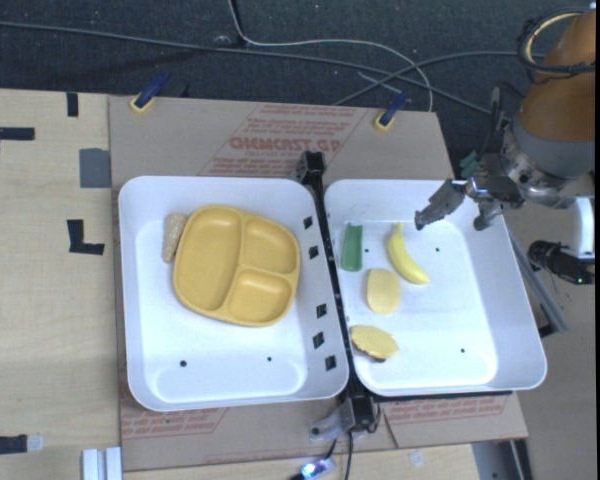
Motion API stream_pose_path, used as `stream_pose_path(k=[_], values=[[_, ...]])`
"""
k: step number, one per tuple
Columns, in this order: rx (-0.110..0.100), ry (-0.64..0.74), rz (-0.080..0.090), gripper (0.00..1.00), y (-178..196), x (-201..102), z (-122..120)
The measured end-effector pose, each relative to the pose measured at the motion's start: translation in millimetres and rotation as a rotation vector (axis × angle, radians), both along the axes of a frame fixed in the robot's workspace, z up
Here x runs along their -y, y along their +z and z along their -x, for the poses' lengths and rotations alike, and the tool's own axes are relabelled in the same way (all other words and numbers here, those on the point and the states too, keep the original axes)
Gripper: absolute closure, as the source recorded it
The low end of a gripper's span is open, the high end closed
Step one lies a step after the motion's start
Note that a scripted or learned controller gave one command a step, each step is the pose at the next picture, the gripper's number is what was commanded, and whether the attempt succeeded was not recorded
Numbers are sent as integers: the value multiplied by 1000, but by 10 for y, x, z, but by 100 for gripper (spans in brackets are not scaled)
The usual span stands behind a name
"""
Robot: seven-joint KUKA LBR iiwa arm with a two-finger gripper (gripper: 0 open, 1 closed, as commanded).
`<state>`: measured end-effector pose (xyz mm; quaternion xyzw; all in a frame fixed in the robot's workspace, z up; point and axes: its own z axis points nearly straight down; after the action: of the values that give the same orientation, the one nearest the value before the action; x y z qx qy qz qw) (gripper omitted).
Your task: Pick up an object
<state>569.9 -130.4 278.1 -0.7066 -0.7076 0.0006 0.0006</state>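
Gripper point(458, 206), fingers spread and holding nothing, poised over the right bin's point(500, 298) upper right, near the banana point(408, 258) lying below and to its left; a sound grasp would probably straddle the banana's narrow width and descend squarely.

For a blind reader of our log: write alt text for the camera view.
A grey robot arm's gripper hovers open over the right white bin, which holds a banana, a green stick and two yellow food pieces. The left white bin holds a yellow divided plate partly covering a tan slice.
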Motion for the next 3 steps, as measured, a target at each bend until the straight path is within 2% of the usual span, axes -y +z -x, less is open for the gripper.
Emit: stream_pose_path(k=[2, 3], values=[[-7, -1, -1, 0, -1291, -16, 13], [-5, -1, 0, 0, -1736, -23, 65]])
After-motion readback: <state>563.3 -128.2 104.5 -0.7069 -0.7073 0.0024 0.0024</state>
